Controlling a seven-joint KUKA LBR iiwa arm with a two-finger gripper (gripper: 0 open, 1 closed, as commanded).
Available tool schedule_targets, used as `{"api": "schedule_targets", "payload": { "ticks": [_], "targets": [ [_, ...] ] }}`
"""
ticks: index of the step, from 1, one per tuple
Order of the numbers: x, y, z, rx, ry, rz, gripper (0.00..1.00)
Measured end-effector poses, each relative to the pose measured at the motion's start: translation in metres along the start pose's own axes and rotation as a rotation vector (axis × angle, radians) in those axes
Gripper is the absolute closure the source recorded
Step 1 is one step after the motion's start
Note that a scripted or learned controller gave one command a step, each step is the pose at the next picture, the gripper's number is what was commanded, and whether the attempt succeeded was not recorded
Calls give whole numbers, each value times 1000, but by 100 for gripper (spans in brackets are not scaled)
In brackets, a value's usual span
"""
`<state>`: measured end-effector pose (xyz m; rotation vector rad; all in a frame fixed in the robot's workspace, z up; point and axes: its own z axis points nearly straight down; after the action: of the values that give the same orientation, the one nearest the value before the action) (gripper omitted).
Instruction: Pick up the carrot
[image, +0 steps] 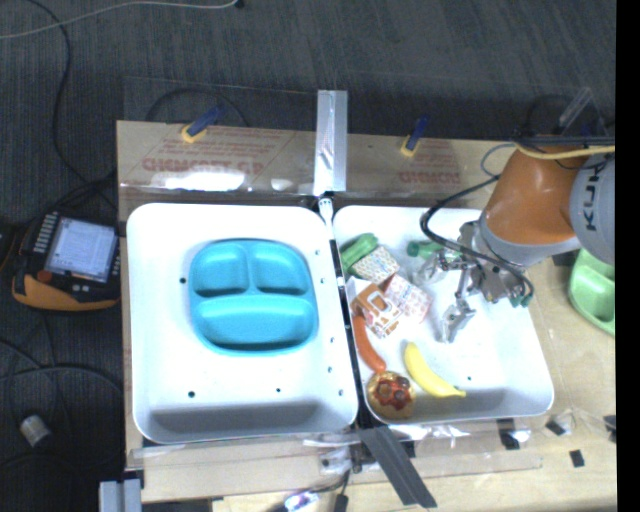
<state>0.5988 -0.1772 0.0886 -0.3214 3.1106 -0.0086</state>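
Note:
The carrot (367, 342) is a thin orange-red stick lying along the left wall of the right bin (510, 360), pointing toward the front. My gripper (453, 322) hangs over the middle of the right bin, roughly a hand's width to the right of the carrot and apart from it. It is just above the bin floor, right of the patterned boxes and above the banana. The grey wrist with its orange band (530, 200) reaches in from the upper right. Nothing shows in the gripper.
Around the carrot lie two patterned boxes (392, 303), a third box (375, 265), a green item (358, 247), a yellow banana (430, 372) and a round dark-red fruit (390, 393). The left bin (160, 390) holds a blue divided plate (252, 295).

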Motion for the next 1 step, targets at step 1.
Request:
{"api": "schedule_targets", "payload": {
  "ticks": [1],
  "targets": [
    [10,-1,-4,-7,11,33,0]
  ]
}}
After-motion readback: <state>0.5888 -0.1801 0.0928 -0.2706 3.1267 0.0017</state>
